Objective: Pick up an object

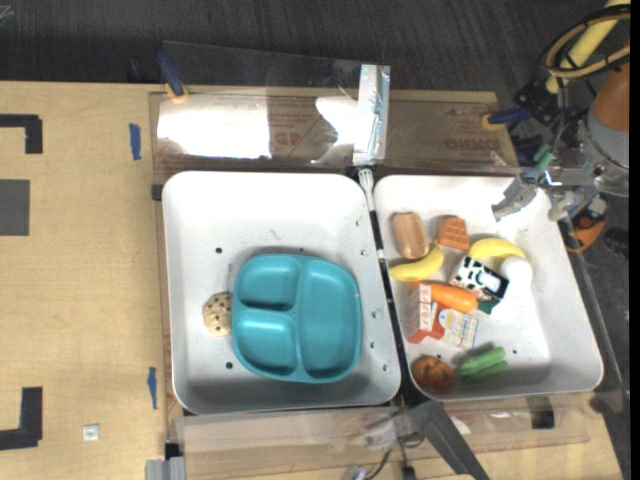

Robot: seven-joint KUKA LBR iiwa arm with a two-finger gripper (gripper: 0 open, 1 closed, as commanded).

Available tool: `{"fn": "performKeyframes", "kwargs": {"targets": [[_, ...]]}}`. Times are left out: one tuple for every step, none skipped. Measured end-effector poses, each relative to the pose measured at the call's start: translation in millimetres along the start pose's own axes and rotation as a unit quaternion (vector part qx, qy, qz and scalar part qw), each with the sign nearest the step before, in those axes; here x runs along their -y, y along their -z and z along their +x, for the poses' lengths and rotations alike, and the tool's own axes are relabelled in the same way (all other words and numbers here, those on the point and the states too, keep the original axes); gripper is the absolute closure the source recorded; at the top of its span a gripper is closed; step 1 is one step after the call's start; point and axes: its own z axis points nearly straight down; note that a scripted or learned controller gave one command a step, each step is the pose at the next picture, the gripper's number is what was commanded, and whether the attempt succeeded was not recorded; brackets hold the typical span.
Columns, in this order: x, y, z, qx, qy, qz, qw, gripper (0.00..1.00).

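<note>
Ideally the gripper (535, 190), fingers spread and holding nothing above the right bin (575, 298), drops straight onto the banana (497, 249) just below it.

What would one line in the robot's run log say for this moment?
stage: approach | tool: over right bin's far right corner, holding nothing | nearest: banana | left bin: teal tray, cookie

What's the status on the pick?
Gripper over right bin's far right corner, holding nothing. Toys piled in that bin, untouched: bananas, carrot, green piece. Teal tray and cookie in left bin.
</note>
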Motion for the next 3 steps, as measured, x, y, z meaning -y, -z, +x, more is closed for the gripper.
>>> {"fn": "performKeyframes", "kwargs": {"targets": [[34,-104,26,-0.001,0.029,0.003,0.9996,0.00],[-24,-144,76,0.002,0.101,-0.004,0.9949,0.00],[-60,-146,55,-0.004,-0.017,0.012,0.9998,0.00]]}}
